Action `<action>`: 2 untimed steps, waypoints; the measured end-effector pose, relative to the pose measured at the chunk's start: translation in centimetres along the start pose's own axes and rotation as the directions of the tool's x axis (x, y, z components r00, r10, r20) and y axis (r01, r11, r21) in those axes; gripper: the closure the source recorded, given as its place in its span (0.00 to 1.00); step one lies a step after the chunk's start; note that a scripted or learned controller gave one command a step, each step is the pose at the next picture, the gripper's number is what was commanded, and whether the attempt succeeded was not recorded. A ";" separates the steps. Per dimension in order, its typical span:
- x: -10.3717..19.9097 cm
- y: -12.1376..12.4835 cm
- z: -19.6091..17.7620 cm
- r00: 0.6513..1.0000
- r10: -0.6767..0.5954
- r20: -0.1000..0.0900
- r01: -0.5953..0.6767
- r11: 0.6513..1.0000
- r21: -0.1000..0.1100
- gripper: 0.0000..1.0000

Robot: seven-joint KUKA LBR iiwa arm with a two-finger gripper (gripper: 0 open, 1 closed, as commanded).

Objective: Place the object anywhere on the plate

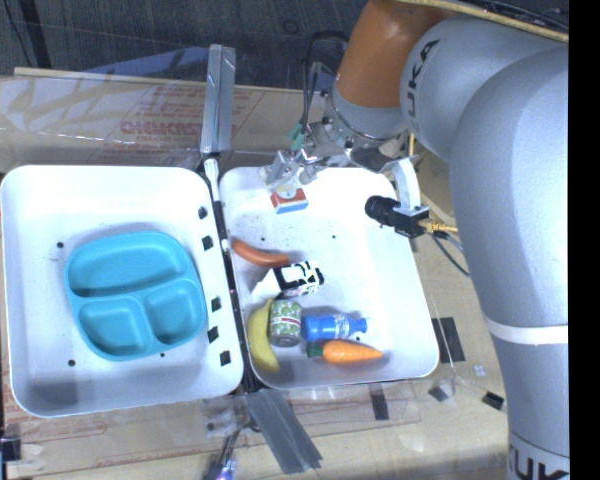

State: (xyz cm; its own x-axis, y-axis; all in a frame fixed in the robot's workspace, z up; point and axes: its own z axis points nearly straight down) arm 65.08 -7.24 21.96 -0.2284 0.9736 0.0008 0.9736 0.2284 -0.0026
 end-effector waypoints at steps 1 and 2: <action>8.4 -4.1 2.9 0.995 -0.103 0.000 0.103 0.995 0.003 1.00; 15.6 -7.2 2.9 0.982 -0.190 0.000 0.190 0.982 0.002 1.00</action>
State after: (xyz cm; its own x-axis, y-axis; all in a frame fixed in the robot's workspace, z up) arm 54.50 6.31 19.10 -0.4091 0.9125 0.0013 0.9125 0.4091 -0.0044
